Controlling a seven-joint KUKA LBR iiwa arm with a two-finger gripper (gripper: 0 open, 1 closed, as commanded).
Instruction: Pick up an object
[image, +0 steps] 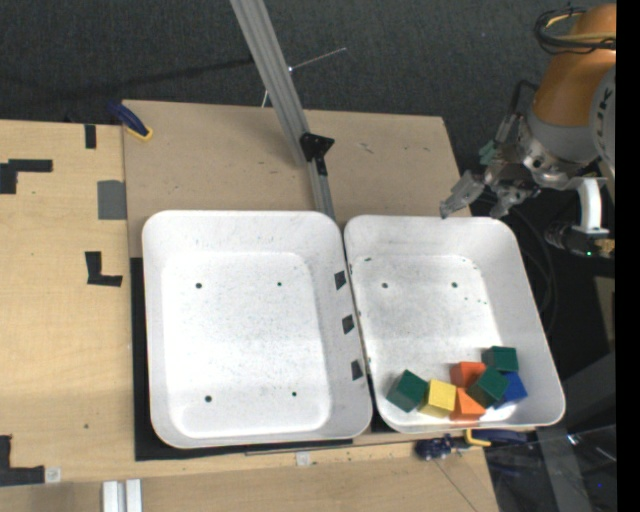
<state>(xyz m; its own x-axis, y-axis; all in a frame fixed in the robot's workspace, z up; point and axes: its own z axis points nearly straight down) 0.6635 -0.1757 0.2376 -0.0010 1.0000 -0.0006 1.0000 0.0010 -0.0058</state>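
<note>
So far we see nothing lifted. Going from left to right, the counter (60, 330) carries 2 white bins side by side. The left bin (245, 325) holds no blocks that we can make out. The right bin (445, 320) has all the blocks bunched in its near right corner: a dark green block (406, 389), then a yellow block (439, 396) touching it, then orange blocks (466, 388), then 2 more green blocks (497, 370) and a blue block (514, 388) against the wall. They press together in 1 tight cluster.

Further right, the gripper (478, 191) hangs off the right bin's far right corner, well apart from the cluster. We cannot tell whether its fingers are apart or together; they are too small and blurred against the dark background. Nothing shows between them.

We judge the task to be at its start. Left to do: travel to the cluster, descend on 1 block, close on it and raise it. The green block at the left end looks easiest, having free space on its outer side.
</note>
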